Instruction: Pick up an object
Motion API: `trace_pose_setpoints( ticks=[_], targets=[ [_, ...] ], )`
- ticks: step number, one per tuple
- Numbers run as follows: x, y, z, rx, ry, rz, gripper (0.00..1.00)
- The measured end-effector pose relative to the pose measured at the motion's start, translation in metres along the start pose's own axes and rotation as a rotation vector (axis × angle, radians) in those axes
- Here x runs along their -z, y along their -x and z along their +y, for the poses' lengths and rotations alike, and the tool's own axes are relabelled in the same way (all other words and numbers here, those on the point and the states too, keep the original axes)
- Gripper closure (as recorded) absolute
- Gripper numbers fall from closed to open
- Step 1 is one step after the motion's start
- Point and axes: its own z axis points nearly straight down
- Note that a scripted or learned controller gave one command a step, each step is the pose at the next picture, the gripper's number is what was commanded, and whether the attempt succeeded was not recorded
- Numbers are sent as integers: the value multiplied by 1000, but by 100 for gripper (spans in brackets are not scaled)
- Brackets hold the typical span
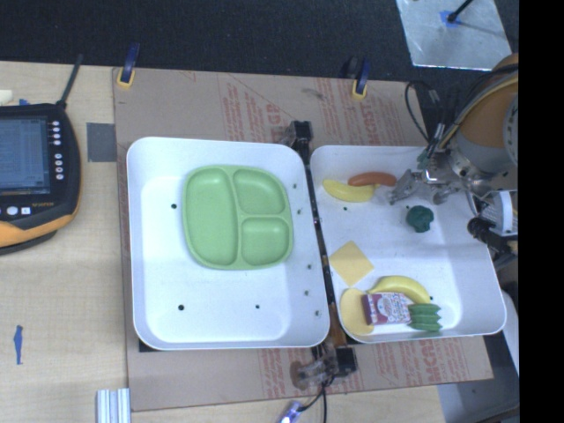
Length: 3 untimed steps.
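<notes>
Hovering low over the right bin [476,263], pincer [421,186] spread open and holding nothing, lining up beside the green toy [419,218], probably for grasping.

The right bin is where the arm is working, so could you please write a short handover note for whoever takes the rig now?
Gripper: low over the far side of the right bin, nothing seen held.
Right bin: green broccoli just below the gripper; red sausage and yellow banana to its left; cheese slice mid-bin; near edge has a second banana, a red packet and a green vegetable.
Left bin: green divided plate.
Done: nothing picked yet.
Left: grasp and lift one object.
</notes>
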Motion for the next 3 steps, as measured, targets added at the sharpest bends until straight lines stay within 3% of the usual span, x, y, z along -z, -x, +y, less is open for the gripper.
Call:
trace_pose_setpoints(
  ticks=[1,2,3],
  targets=[
    [54,-11,-55,-4,2,0,0],
    [0,-26,-43,-1,-1,0,0],
    [11,-24,-43,1,-2,-1,100]
  ],
)
